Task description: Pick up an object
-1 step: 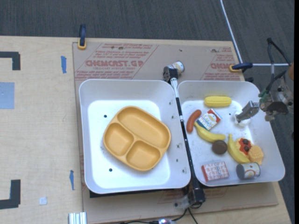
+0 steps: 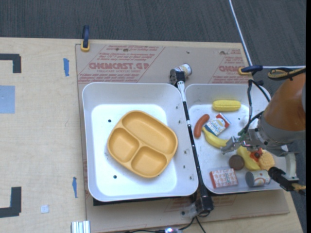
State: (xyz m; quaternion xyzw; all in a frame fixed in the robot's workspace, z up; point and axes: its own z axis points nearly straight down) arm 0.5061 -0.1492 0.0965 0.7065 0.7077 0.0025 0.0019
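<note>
The gripper (image 2: 232, 145) hangs over the right bin (image 2: 204, 97) beside a banana (image 2: 214, 139) (a yellow divided plate (image 2: 142, 143) occupies the left bin (image 2: 97, 144)).

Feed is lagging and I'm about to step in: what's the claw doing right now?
Claw: cannot be told; it sits low in the right bin beside the banana.

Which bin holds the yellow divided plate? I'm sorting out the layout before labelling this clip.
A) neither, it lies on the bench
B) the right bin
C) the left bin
C: the yellow divided plate lies flat in the left bin, while the right bin holds the small food items, such as the corn cob, the sausage and the banana.
</note>
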